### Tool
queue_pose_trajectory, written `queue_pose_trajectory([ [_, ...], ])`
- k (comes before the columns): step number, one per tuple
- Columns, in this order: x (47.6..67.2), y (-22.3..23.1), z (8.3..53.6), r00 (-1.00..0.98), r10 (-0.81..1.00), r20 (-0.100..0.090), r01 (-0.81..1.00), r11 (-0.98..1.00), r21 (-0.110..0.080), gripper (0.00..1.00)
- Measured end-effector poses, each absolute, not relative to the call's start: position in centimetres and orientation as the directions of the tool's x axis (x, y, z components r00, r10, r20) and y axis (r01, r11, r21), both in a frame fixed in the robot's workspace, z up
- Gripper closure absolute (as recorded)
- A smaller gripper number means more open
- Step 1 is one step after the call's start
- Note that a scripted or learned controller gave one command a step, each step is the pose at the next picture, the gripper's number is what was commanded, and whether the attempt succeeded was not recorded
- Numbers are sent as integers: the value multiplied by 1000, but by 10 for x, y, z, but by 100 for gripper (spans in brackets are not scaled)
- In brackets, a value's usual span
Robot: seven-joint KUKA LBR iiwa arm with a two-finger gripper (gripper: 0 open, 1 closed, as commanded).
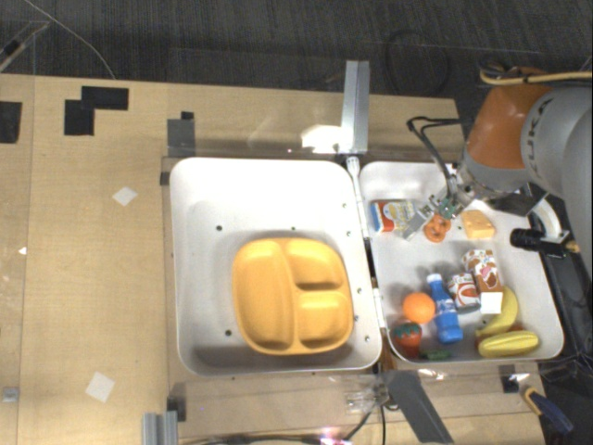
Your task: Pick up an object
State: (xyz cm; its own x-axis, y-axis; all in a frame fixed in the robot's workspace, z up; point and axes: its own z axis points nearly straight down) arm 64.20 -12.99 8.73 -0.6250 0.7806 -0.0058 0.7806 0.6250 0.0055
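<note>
Nothing picked yet from what I saw: gripper (446, 204) sat low in the right bin (552, 315), just above a small orange piece (435, 231). Couldn't tell the jaws' state.

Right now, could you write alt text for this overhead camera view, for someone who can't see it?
A grey robot arm reaches from the right over the right bin of toy food: a banana, an orange, a blue bottle. The left bin holds a yellow divided tray.
</note>
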Motion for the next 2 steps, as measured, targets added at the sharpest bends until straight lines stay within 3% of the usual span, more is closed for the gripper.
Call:
queue_pose_trajectory([
  [1, 652, -105, 88, -860, 511, -9, 511, 860, 5, 0],
  [2, 647, -83, 88, -693, 721, -7, 721, 693, 6, 0],
])
